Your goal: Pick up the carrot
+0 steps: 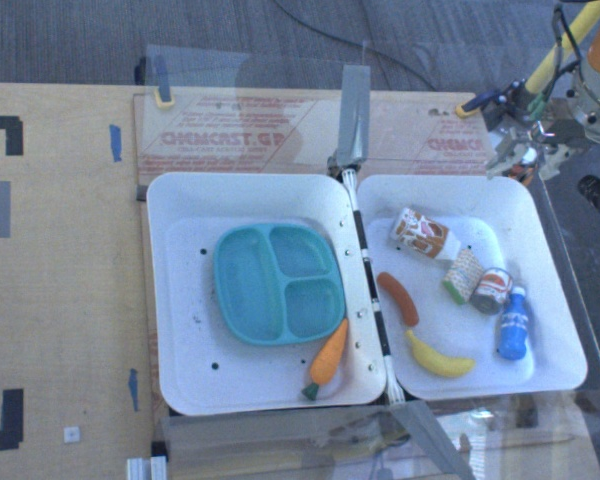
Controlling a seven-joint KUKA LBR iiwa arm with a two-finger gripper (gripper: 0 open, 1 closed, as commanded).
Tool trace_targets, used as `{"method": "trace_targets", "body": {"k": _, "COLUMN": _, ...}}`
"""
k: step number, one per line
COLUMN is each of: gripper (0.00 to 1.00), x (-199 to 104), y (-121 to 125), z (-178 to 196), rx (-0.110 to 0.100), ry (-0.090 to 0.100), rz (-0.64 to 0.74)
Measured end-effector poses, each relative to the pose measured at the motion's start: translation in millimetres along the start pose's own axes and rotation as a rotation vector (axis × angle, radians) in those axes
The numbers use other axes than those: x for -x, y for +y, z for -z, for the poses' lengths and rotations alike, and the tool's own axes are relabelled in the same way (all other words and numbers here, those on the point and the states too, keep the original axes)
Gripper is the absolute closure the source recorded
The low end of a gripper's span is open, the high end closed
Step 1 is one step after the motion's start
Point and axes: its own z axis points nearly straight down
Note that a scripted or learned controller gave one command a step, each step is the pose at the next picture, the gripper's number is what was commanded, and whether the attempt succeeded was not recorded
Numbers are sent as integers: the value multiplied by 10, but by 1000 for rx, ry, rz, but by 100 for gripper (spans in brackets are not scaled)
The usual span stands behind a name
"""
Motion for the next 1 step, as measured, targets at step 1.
{"method": "trace_targets", "body": {"k": 1, "gripper": 0, "x": 285, "y": -765, "z": -1209, "rx": -4, "ry": 3, "rz": -244}}
